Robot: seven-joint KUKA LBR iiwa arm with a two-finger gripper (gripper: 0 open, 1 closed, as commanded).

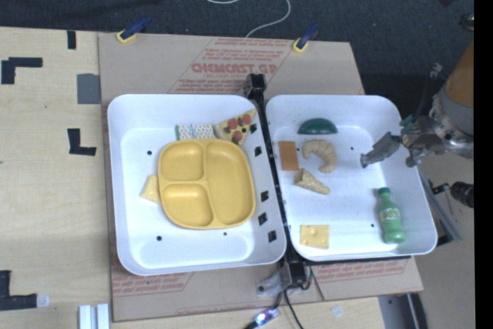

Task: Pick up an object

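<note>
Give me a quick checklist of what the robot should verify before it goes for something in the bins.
1. Gripper carries nothing: ok, nothing shows between its fingers.
2. Gripper is over a bin: ok, it sits above the right white bin's right side.
3. Nearest target free-standing: ok, the green plastic bottle lies apart from other items.
4. Tan croissant unobstructed: ok, nothing lies on it.
5. Yellow divided plate easy to take: not ok, it covers other items in the left white bin.
6. Finger opening: cannot tell.
</note>
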